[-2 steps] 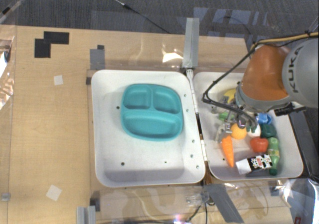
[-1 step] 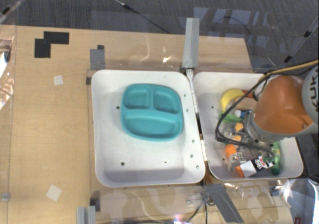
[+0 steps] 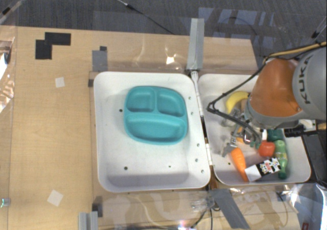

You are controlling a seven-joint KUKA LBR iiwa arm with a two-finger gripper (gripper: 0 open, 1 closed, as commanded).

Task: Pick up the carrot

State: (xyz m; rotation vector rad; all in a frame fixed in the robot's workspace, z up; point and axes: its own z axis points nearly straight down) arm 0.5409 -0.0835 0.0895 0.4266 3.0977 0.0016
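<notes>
Arm over right bin; gripper (image 3: 236, 139) just above the carrot (image 3: 238, 163).

Camera view: 2 white bins sit side by side on the bench (image 3: 46, 132). The left bin (image 3: 110, 173) holds 1 teal plate (image 3: 155, 114) with 3 compartments, near the bin's middle. The arm (image 3: 278, 93) reaches in from the right, its orange band over the far part of the right bin (image 3: 219, 173). The gripper points down and left, its tip just beside the carrot's far end; whether the fingers are spread or pressed together cannot be told, and contact with the carrot cannot be told. The carrot lies in the near part of the right bin, slanting from far-left to near-right. A banana (image 3: 236, 101) lies far of the gripper, partly under the arm. Right of the carrot lie a red item (image 3: 266, 149), a green item (image 3: 280, 158) and a black-and-white box (image 3: 263, 168).
</notes>
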